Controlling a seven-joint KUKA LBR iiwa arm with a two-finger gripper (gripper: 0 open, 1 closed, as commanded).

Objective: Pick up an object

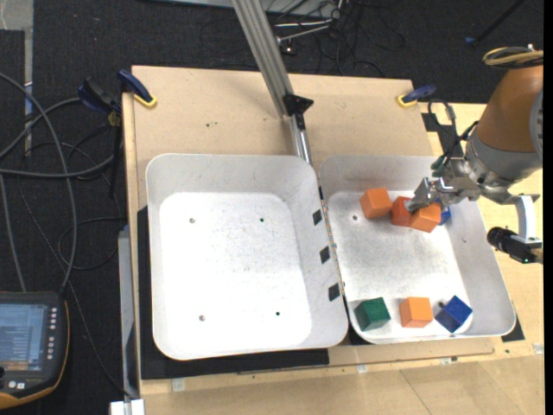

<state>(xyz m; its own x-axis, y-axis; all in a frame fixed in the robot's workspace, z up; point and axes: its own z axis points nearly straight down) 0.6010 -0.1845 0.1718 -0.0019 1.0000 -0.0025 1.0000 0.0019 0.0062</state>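
Orange cluster at 12 o'clock in the right bin (484, 258): three blocks packed together, and the gripper (429, 199) sits on top of the rightmost one.

Risks, as I judge them:
- Blocks touch or nearly touch. Little room for a finger between them, so a finger could land on a neighbour's top face or shove the pile instead of straddling one block.
- The near block (425, 220) looks rotated and tipped against the red-orange block (402, 211). A tilted face gives a poor pinch and could squirt out on lift.
- A small blue thing (445, 215) is tucked at 3 o'clock of that block, right under the gripper. It may get caught in the grip or block closure.
- Can't tell the jaw state: the fingers blur into the block, so no confirmed hold.

Target look: small orange cube, matte, flat-faced, sharp-edged, likely rigid. The left orange block (375, 202) sits flat at 9 o'clock of the cluster.

Easier picks sit in a row at 6 o'clock of the same bin, apart from each other: green block (373, 313), orange block (416, 311), blue block (453, 313). The left bin (164, 232) is at 9 o'clock.
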